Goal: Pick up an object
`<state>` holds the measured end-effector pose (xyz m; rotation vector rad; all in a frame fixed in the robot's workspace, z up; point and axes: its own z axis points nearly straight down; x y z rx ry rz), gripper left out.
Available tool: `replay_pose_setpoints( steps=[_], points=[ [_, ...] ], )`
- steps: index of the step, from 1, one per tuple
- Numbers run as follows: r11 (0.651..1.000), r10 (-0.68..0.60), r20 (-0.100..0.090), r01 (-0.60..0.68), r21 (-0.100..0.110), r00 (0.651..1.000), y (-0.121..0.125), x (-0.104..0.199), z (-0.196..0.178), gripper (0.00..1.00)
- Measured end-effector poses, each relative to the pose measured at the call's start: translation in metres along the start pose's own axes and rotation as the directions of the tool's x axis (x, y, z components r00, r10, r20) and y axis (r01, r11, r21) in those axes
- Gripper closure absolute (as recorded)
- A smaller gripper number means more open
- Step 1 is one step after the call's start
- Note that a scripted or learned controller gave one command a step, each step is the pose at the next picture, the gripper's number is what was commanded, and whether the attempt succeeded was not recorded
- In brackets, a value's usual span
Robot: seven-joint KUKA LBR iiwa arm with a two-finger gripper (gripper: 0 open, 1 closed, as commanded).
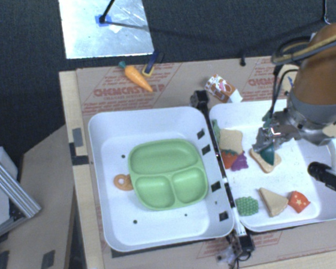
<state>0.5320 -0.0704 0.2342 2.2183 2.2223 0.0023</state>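
Plainly, the fingers rest on a flat teal-and-tan wedge, their grip hard to tell.

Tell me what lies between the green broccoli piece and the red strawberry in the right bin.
A tan wedge of toy bread lies between broccoli and strawberry, per the camera view.

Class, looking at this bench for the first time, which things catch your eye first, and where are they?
The light green three-compartment plastic tray in the left white bin stands out first. Next, the grey arm's claw over the right bin's toy food, and the orange toy carrot lying behind the bins.
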Motion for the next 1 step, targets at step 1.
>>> replay_pose_setpoints(
  steps=[1],
  points=[
    [1.000,-0.002,0.000,0.002,0.002,1.000,-0.0056,0.0074,0.0026,1.00]
  ],
)
